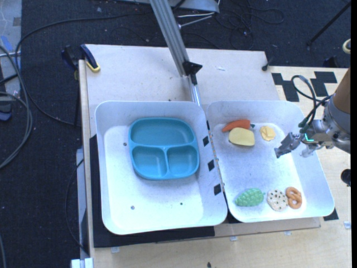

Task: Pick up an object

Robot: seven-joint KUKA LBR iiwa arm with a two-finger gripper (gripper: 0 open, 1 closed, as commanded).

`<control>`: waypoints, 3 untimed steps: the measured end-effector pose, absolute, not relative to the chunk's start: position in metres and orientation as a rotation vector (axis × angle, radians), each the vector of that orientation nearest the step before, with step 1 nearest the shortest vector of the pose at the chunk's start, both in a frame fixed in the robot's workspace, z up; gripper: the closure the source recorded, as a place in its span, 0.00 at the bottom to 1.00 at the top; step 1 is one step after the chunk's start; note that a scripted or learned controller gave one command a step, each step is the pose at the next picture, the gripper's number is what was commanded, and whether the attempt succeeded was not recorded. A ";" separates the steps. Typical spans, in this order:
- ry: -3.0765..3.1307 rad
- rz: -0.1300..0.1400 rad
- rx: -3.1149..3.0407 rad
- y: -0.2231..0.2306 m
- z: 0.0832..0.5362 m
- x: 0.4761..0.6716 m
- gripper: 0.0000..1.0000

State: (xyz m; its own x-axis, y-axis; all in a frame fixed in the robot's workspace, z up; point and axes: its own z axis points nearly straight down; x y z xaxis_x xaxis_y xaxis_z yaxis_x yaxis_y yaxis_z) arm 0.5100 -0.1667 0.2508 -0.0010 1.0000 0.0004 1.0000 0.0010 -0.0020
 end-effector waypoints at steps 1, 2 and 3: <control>-2.222 0.001 -2.220 -0.167 0.251 0.510 0.00; -2.219 0.003 -2.219 -0.160 0.206 0.510 0.00; -2.216 0.005 -2.219 -0.159 0.142 0.508 0.00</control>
